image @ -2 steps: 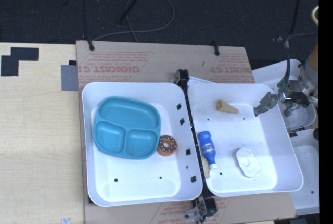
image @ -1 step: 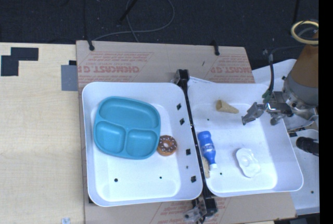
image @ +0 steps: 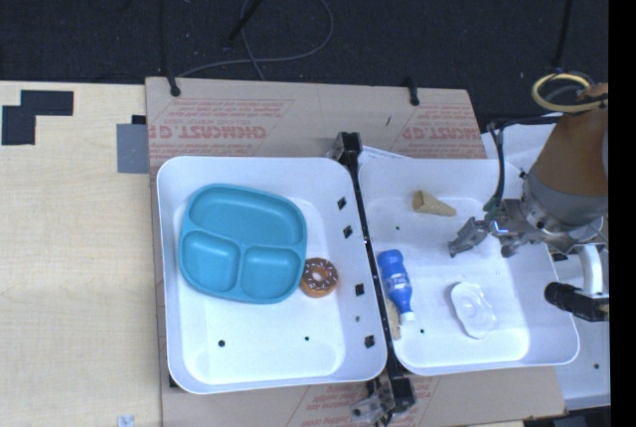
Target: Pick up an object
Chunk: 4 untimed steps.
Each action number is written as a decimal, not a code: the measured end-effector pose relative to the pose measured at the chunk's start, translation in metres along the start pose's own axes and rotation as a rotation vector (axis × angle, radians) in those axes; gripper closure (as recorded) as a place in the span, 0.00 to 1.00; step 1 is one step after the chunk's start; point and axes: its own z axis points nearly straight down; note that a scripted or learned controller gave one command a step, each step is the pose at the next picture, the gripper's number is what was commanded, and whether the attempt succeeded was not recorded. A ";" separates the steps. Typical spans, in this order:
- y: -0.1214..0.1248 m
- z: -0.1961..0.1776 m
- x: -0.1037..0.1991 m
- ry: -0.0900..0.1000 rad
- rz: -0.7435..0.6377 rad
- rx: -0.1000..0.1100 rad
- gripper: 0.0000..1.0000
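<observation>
My gripper [image: 489,240] hangs over the right bin [image: 542,355], near its right side, with its fingers spread open and nothing between them. A white crumpled object [image: 473,308] lies just below and left of it in that bin. A blue bottle [image: 396,283] with a white cap lies along the bin's left wall. Near the bin's far wall, left of the gripper, sits a tan wedge [image: 433,205]. In the left bin [image: 248,365], a chocolate donut [image: 319,277] with sprinkles rests against a blue divided plate [image: 241,242].
A black divider [image: 363,246] runs between the two bins. Both bins rest on a cardboard sheet [image: 298,122]. The grey arm with its orange band [image: 576,157] comes in from the right. Cables lie on the dark floor behind.
</observation>
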 end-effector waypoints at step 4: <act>0.011 -0.067 -0.001 -0.003 -0.002 -0.011 1.00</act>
